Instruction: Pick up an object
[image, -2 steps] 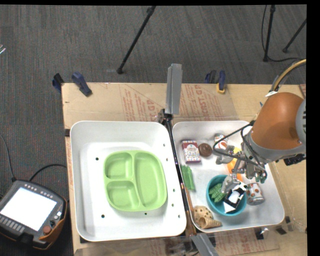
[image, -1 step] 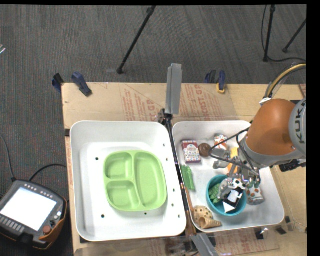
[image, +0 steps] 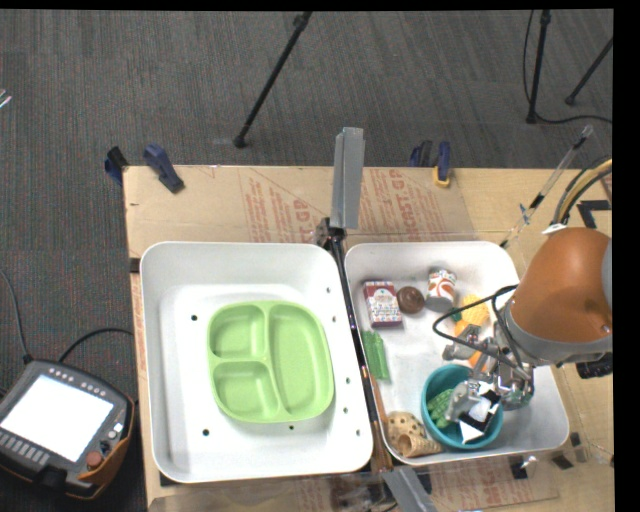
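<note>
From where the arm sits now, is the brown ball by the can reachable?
Probably yes. The brown ball lies uncovered in the right bin, between the small box and the can; the gripper is above the teal bowl nearby. Neighbours are tight.

Green tray (image: 270, 360); teach pendant (image: 60, 425)

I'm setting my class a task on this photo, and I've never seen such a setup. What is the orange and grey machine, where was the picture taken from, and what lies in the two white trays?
The picture comes from one camera fixed above a bench, looking down at a slant. The grey and orange machine is a robot arm reaching in from the right; its gripper hangs over a teal bowl in the right bin. That bin also holds a small box, a brown ball, a small can, a green strip and a tan holed object. The left bin holds a green divided plate. I cannot tell whether anything is held.
</note>
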